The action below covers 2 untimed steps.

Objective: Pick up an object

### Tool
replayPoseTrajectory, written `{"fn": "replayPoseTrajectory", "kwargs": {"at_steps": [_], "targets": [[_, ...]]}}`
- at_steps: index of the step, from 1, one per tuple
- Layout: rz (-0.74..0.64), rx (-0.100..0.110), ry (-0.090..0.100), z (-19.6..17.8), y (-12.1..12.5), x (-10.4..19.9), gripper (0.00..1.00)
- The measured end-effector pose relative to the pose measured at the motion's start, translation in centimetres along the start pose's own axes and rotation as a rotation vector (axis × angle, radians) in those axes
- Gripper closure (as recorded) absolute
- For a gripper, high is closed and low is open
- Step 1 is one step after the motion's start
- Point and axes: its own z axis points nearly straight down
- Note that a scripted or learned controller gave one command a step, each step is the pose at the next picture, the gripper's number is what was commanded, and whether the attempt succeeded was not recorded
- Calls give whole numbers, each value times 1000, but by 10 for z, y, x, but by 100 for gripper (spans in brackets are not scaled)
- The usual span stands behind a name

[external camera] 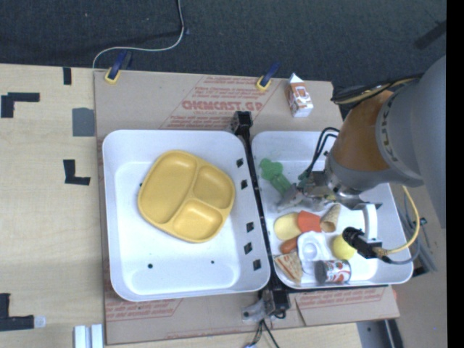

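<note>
I see the arm (377, 140) reaching in over the right bin (395, 263), gripper (308, 188) low near the middle of that bin, just beside the green toy (274, 172) that sits toward the bin's left wall. Can't tell how the gripper is set from this angle, and I see nothing clearly held in it.

Right bin contents, all crowded toward its near half: a pale yellow lump (286, 225) by the left wall, a red-orange piece (309, 220) touching it, a tan cone (331, 215) just right of that. Below them a white cup (309, 251), a yellow ball (342, 248), and a red-and-white can (335, 271) lying on its side near the near edge. A sandwich-like wedge (289, 267) sits in the near left corner.

Left bin (116, 216) carries a yellow divided plate (186, 195), tilted a bit off square, roughly centered.

On the brown board (210, 104) past the far edge of the right bin stands a small carton (299, 97), apart from both bins.
</note>
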Motion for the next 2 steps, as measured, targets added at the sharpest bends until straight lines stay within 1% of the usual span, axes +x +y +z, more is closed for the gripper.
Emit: {"fn": "replayPoseTrajectory", "kwargs": {"at_steps": [1,2], "targets": [[1,-2,0,10,-43,0,0],[0,-2,0,-1,-41,0,100]]}}
